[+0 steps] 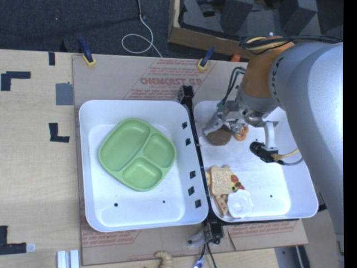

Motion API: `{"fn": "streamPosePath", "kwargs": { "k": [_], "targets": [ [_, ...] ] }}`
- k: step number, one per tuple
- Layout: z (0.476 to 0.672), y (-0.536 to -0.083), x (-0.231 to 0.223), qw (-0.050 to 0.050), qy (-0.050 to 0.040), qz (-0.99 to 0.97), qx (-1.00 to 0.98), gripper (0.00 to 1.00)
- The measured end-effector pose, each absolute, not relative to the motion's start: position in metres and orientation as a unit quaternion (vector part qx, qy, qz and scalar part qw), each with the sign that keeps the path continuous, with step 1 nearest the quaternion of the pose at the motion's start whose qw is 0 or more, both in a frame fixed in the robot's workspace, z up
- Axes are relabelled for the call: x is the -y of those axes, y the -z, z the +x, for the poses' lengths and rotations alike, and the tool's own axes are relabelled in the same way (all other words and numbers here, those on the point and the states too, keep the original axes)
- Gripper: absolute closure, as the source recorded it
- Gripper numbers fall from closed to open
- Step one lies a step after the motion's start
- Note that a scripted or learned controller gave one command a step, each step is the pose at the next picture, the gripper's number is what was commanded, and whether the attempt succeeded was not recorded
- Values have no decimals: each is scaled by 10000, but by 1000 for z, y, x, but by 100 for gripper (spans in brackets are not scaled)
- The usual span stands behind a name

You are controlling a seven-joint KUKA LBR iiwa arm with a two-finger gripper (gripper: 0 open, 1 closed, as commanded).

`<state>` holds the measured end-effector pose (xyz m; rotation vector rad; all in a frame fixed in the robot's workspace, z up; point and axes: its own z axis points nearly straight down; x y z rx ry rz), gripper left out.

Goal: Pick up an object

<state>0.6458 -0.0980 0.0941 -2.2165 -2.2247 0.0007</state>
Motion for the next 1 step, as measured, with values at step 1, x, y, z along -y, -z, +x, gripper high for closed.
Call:
{"fn": "streamPosePath", "kwargs": {
  "k": [1],
  "targets": [
    [608,-188,39,12,5,-7054,7088,100]
  ]
}}
